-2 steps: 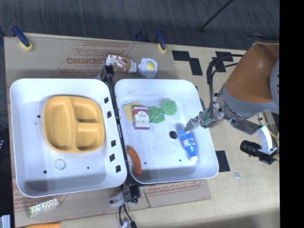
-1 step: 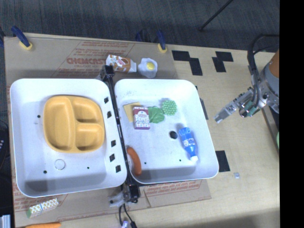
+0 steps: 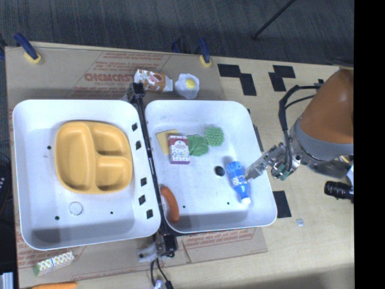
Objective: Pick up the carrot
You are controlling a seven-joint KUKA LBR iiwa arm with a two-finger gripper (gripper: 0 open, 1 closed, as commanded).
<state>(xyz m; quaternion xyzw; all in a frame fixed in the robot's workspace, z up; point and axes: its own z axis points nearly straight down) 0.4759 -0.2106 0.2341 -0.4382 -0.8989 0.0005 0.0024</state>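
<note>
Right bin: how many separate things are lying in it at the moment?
5. A carrot at the near-left wall, a blue tube near the right wall, and mid-bin a yellow wedge, a red box and a green vegetable. Overlap may hide more.

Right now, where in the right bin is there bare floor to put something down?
Bare floor lies between the orange carrot and blue tube, and along the far wall. It is crowded mid-bin around the red box and green broccoli.
</note>
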